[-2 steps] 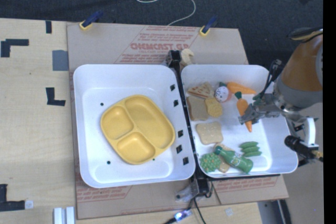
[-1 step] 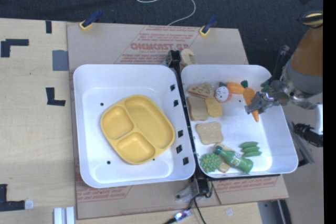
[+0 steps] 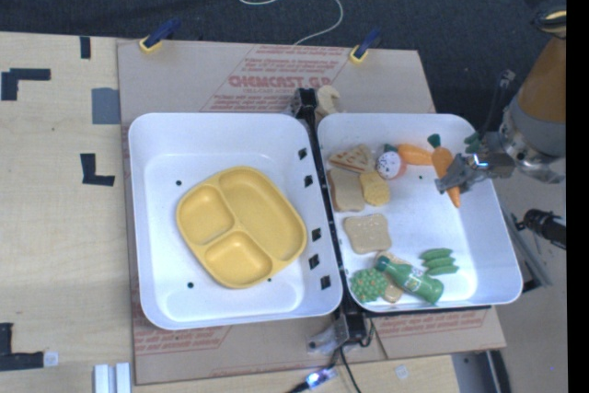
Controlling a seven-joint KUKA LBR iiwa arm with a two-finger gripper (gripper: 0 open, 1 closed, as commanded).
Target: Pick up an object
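Presently gripper (image 3: 457, 177) over right bin (image 3: 488, 235), finger spread unclear, overlapping orange carrot piece (image 3: 445, 168) at bin's 2 o'clock. Three bread slices (image 3: 366, 232), one green bottle (image 3: 410, 280). One yellow tray (image 3: 241, 225) in left bin (image 3: 147, 198).

Fixed overhead camera, slanted down on bins (image 3: 147, 198).
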